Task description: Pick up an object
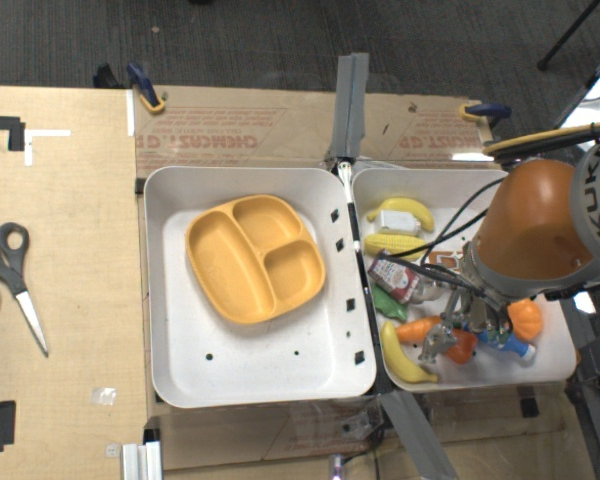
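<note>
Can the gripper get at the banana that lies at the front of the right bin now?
Probably yes. The gripper hangs low in the right bin, just beside the banana, whose upper side looks uncovered.

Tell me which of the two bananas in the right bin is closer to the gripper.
The banana at the bin's near-left corner, lying beside the carrot, just left of the gripper. The other banana lies at the bin's far end, above the corn cob.

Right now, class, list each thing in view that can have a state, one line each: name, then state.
Gripper: down in the right bin, among the toy food.
Orange divided plate: upright, in the left bin.
Scissors: lying on the bench, blades closed.
Banana: lying in the right bin.
</note>
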`<state>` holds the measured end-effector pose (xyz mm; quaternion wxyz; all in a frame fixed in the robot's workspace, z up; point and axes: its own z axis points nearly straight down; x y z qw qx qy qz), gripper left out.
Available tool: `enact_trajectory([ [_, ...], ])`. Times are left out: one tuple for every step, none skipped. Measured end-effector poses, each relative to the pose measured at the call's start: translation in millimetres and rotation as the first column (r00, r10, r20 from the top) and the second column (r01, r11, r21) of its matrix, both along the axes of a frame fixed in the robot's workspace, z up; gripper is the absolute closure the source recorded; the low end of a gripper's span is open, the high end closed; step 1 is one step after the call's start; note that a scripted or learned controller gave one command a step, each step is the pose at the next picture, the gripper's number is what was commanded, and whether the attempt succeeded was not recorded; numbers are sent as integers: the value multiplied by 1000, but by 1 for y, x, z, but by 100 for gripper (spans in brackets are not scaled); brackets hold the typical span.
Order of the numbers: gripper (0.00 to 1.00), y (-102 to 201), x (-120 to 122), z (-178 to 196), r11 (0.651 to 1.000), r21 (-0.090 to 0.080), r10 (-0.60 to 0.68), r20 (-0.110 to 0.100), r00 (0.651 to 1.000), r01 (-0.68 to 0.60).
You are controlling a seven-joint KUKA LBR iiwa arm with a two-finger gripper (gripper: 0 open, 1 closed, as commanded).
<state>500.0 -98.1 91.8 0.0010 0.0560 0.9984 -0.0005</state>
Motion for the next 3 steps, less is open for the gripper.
enact_trajectory([
  [0, 1, -18, 2, 1000, -1, 2, 8, 1000, -2],
  [0, 1, -16, 1, 993, 1, -122, 3, 993, 122],
  [0, 3, -20, 1, 952, 0, -305, 5, 952, 305],
])
